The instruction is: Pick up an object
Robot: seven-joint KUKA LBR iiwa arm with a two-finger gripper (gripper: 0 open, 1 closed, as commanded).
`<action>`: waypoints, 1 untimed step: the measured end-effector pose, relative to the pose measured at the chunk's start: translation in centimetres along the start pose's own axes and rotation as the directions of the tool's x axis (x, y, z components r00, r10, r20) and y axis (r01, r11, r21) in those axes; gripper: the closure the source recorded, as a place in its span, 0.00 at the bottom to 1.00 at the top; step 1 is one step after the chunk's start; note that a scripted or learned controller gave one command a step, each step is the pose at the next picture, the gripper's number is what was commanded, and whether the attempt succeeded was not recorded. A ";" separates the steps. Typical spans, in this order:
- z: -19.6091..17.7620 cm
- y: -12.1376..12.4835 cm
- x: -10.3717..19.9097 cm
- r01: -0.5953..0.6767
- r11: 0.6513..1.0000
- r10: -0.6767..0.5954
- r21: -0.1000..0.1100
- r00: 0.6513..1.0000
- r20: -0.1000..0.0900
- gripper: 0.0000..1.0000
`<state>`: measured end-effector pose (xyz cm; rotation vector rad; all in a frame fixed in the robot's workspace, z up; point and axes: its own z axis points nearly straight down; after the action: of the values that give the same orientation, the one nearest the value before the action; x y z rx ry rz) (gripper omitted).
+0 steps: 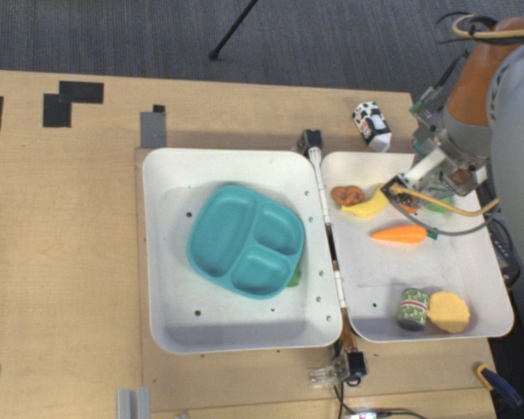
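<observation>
Arm: grey with an orange band, entering from the right and reaching over the far right corner of the right bin.
Gripper: low over the far part of the right bin, tip pointing left toward the banana. Whether the claw is released or clenched cannot be told from this angle; nothing is seen between its fingers.
Banana: yellow, lying in the far part of the right bin, just beside the gripper tip; contact cannot be confirmed.
Brown piece: small, touching the banana's far left side.
Carrot: orange with a green end, lying flat near the middle of the right bin, just nearer than the banana.
Can: green and dark, at the near edge of the right bin.
Yellow lump: touching the can on its right.
Left bin: holds a teal divided plate, tilted, with something green showing under its near right edge.
Bench: a small black-and-white carton stands beyond the right bin, outside it.
</observation>
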<state>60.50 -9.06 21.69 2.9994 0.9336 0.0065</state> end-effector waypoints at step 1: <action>0.1 0.0 -0.1 0.000 1.000 0.000 0.001 1.000 0.003 0.00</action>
<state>60.41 -9.17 21.57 2.9997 0.9330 0.0016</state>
